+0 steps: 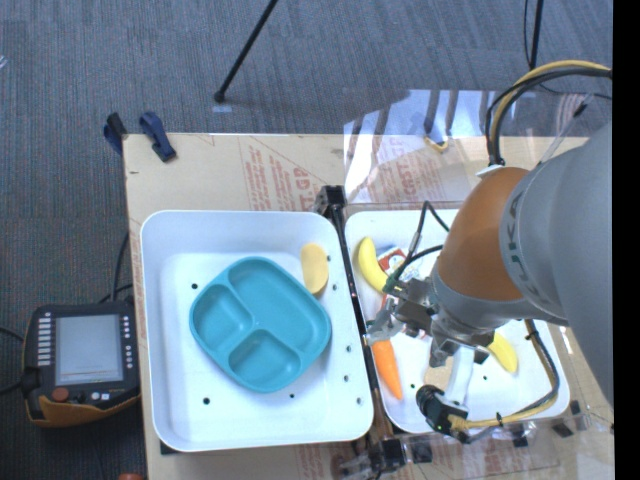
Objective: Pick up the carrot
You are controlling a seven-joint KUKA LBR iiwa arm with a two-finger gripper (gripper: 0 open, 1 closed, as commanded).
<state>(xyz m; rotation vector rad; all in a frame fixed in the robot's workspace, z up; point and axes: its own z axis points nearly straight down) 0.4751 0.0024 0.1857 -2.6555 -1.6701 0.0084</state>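
Note:
The orange carrot lies in the right bin, close to its left wall, with its thick end pointing up the view. My gripper hangs just above that thick end, low in the bin, under the grey and orange wrist. The arm's bulk hides much of the bin's middle. I see nothing lifted off the bin floor.
A yellow banana and a small red-and-white item lie behind the gripper. Another yellow piece sits to its right. The left bin holds a blue divided plate and a pale yellow piece. A pendant rests at far left.

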